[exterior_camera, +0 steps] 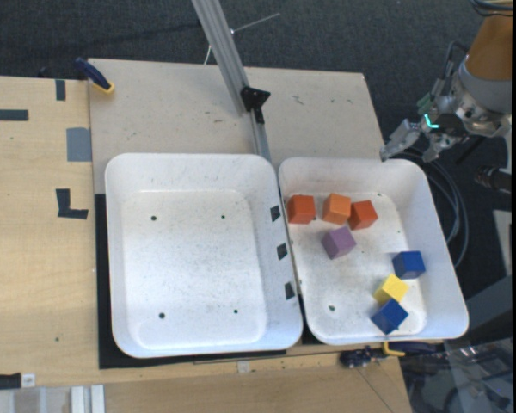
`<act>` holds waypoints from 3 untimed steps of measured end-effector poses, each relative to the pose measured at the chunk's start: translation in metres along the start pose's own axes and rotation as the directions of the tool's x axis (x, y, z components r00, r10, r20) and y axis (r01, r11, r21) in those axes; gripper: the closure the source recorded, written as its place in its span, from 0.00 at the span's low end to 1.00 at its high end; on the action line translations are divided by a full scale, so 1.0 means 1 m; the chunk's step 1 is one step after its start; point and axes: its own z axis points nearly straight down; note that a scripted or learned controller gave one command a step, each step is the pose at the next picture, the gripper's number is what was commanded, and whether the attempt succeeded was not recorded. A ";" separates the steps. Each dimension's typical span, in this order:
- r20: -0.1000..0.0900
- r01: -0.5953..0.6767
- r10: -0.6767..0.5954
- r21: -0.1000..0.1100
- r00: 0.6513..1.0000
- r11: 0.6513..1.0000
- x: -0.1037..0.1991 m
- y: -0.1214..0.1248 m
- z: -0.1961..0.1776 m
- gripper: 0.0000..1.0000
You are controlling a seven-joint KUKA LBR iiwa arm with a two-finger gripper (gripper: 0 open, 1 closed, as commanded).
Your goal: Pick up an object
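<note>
Two shallow white plastic bins sit side by side on the bench, the left bin (189, 256) bare-floored, the right bin (430, 231) holding seven small blocks. The grey-and-orange arm's two-finger gripper (410, 144) hangs with its fingers spread and nothing between them, over the right bin's far right corner. The nearest pick, the red cube (363, 214), lies down and to the left of it, touching an orange cube (336, 207); a purple cube (338, 242) sits just beyond

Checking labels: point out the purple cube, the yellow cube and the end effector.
purple cube (338, 242), camera view, top face.
yellow cube (394, 288), camera view, top face.
end effector (410, 142), camera view, between its fingertips.
</note>
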 end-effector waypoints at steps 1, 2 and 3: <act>0.003 0.001 -0.001 -0.004 1.000 1.000 0.000 0.001 -0.003 0.00; 0.001 0.001 -0.001 0.003 1.000 1.000 0.000 0.004 0.061 0.00; 0.001 0.001 -0.001 0.004 1.000 1.000 0.004 0.000 0.127 0.00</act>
